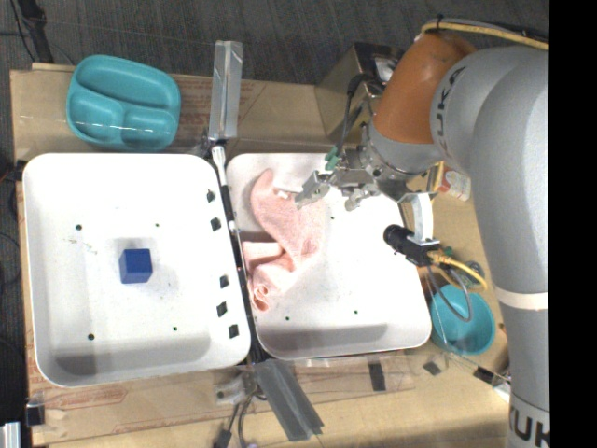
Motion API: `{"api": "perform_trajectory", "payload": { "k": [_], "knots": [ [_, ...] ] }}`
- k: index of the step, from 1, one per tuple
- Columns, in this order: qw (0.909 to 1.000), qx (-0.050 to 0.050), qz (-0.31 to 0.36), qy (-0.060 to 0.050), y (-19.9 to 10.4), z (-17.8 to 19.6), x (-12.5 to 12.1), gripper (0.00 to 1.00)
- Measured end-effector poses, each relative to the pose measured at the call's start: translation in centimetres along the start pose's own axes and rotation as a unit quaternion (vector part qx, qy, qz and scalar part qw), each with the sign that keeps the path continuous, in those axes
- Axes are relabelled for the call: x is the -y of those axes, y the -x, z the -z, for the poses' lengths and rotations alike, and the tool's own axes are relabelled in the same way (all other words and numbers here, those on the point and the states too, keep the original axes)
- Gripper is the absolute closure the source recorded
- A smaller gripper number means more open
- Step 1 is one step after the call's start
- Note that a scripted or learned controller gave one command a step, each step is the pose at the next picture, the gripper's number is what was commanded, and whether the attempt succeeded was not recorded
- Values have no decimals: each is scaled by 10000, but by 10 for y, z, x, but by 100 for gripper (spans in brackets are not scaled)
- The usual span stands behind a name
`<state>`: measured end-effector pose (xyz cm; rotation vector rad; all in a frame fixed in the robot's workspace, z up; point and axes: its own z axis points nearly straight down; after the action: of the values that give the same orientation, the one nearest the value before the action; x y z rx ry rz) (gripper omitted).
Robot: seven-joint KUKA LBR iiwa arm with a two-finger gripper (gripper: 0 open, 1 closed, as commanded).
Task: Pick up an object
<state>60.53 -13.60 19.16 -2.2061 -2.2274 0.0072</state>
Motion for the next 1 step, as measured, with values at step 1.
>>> {"api": "perform_trajectory", "payload": {
  "k": [1],
  "knots": [
    [9982,10,594,34,-9,-102,-30,0]
  ]
}}
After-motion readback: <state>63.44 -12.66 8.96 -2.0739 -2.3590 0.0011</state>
